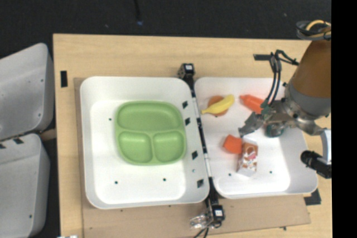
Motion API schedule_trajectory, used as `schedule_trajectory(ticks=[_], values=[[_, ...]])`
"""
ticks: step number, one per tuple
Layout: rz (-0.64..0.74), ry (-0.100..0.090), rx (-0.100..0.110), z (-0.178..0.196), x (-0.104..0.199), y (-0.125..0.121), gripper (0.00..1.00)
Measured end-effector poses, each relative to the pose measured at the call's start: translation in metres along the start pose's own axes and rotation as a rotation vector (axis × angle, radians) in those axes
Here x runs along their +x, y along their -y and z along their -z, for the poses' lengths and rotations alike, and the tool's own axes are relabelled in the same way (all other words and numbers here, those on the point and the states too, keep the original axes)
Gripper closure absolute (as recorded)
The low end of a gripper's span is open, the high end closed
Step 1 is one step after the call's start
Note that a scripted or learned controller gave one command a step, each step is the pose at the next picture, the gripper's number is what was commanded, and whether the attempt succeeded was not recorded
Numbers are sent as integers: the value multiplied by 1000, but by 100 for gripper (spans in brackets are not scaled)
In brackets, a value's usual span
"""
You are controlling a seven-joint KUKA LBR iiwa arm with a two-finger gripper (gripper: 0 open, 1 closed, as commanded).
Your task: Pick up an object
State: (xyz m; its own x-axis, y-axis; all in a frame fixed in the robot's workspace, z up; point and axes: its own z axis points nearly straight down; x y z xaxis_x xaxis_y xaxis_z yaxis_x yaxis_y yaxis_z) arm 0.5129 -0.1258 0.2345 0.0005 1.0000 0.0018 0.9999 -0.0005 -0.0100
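The right white bin (279, 184) holds a yellow banana (219, 105) lying over an orange-red piece (214, 102) at its back left. An orange carrot-like piece (251, 101) lies toward the back middle. An orange block (232, 144) sits near the centre, and a red and white packet (247, 158) lies just right of it. My gripper (257, 121) hangs over the bin's middle, above and right of the orange block, left of the arm's orange band (313, 69). Nothing shows between its fingers.
The left white bin (100, 175) holds a green three-compartment plate (150, 132). Black clips (198, 139) line the seam between the bins. Cables (274, 72) run down to the wrist. Grey panels (22, 120) stand at the far left of the bench.
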Motion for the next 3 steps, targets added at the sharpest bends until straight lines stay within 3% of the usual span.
schedule_trajectory(ticks=[1,3], values=[[3,2,-11,5,0,-2,0],[0,4,-11,-100,-9,-10,0]])
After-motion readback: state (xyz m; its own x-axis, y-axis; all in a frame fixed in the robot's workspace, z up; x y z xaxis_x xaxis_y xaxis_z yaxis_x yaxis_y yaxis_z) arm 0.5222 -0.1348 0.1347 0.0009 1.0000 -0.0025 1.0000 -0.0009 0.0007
